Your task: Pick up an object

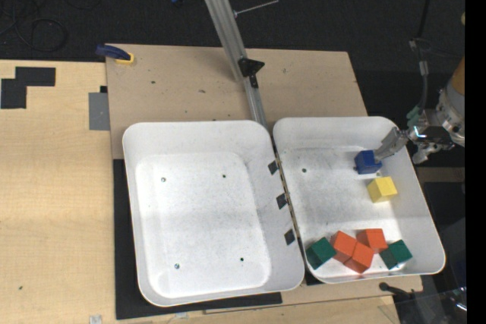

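Note:
In the right bin (334,134) a blue block (367,161) lies near the far right side, with a yellow block (382,188) just in front of it. At that bin's near edge several blocks huddle together: a green block (320,251), two orange blocks (354,249), and a second green block (396,253). My gripper (401,152) hangs over the bin's right rim, open, with nothing between its fingers. Its grey left finger (391,141) slants down toward the blue block and ends just right of it.
The left bin (152,136) stands beside the right one, joined by black clips (281,199). A slanted metal rail (228,26) rises behind the bins. A blue and yellow tool (115,53) lies at the bench's far left corner.

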Action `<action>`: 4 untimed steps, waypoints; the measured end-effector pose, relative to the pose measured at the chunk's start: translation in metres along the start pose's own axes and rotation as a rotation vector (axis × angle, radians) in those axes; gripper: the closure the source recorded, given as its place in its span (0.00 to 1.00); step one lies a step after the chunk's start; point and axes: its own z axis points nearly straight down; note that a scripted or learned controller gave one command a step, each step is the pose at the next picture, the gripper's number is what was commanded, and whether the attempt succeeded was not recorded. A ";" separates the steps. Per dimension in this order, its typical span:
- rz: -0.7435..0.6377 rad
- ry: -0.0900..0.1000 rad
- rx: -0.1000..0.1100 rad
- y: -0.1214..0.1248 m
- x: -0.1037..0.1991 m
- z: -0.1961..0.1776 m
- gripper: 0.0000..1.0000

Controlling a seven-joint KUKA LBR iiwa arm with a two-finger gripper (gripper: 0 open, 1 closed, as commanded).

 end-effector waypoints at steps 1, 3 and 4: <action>-0.001 -0.001 -0.004 0.001 0.000 -0.003 0.00; 0.000 0.000 0.000 -0.009 -0.008 0.096 0.00; 0.002 -0.011 -0.016 -0.014 -0.009 0.136 0.00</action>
